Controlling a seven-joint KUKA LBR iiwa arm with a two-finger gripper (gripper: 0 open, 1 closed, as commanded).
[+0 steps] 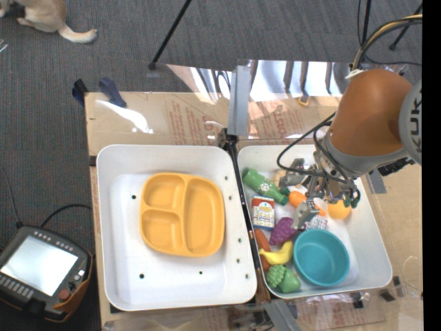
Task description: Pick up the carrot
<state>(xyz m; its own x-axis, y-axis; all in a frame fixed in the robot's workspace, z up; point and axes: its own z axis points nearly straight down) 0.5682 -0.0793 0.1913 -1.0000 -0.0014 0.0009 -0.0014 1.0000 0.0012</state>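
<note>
Arm over right bin (375,219), carrot not yet picked.
Camera view: carrot (262,241) lies at the bin's 9 o'clock edge, between the small carton (263,212) and banana (276,256), touching grapes (282,231). Gripper (308,209) hangs at the carrot's 2 o'clock, near but apart, over clutter; should shift toward 8 o'clock and align along the carrot. Can't tell whether the fingers are spread or clenched; nothing visibly held.

Two bins (110,185), one plate (182,214), one bowl (321,256).

White letters "KU" on arm (413,119); cardboard (179,119) print unreadable.
</note>
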